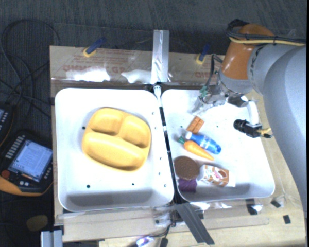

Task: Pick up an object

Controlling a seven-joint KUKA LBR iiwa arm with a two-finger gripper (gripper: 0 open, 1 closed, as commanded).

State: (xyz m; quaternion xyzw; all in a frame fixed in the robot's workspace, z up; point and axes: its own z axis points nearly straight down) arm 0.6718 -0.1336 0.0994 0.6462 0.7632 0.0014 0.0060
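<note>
No writing can be read. Faint reddish print crosses the clear plastic sheet (92, 63) to the upper left of the gripper (208, 98), too blurred to make out. The small pale printed packet (216, 175) well below the gripper shows only an unclear picture.

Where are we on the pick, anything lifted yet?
Done: nothing that I can see. The block, bottle and carrot all lie on the floor of the right bin, and the yellow loaf sits in the left bin. In hand: the gripper hangs at the right bin's far end, beyond the block, with nothing visibly held. Left: settle on an object, grasp it and lift it.
</note>
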